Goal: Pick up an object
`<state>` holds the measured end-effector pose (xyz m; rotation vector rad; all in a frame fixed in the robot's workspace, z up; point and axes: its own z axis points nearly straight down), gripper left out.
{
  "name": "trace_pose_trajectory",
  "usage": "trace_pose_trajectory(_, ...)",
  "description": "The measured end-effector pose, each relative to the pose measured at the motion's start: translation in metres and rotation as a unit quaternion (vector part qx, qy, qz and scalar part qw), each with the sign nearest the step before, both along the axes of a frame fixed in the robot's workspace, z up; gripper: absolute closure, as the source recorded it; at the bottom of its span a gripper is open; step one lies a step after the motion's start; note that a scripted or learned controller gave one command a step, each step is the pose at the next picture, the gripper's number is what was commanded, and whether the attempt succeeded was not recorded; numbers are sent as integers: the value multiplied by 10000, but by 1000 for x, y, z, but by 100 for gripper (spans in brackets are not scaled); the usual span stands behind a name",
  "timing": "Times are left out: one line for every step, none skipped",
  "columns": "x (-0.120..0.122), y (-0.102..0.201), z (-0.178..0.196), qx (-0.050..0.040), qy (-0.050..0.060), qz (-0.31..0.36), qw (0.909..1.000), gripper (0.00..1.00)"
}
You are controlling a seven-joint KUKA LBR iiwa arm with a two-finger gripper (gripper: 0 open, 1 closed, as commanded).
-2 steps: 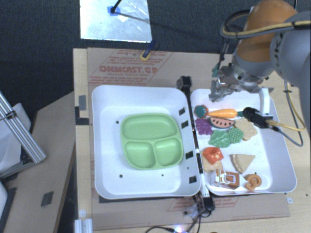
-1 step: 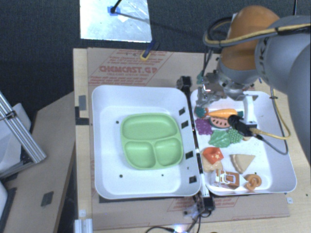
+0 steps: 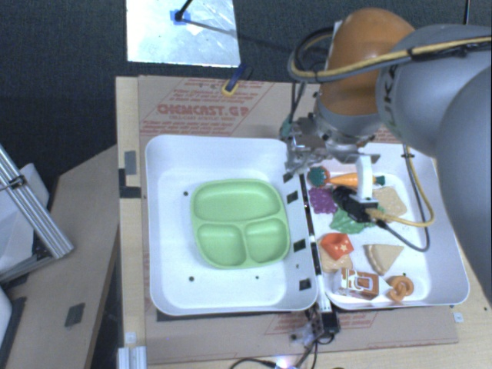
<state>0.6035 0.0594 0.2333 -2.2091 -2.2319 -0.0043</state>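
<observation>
My gripper (image 3: 332,158) hangs low over the far left part of the right bin (image 3: 446,271), under the orange wrist band. Just below it lie an orange carrot (image 3: 347,180), a bunch of purple grapes (image 3: 321,201) and a green leafy piece (image 3: 350,222). Nearer the front are a red pepper piece (image 3: 336,244), a tan wedge (image 3: 383,256), a pretzel (image 3: 400,287) and an orange and white item (image 3: 359,283). A slice of bread (image 3: 390,201) lies to the right. I see nothing held in the gripper.
The left bin (image 3: 165,175) holds a green three-compartment tray (image 3: 238,223). A ridge with black clips (image 3: 305,229) divides the two bins. A yellow cable (image 3: 403,223) loops over the right bin. The big grey arm covers the upper right.
</observation>
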Motion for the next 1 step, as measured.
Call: trace_pose_trajectory(-5, 13, -19, -12, 10, -18, 10000, 100)
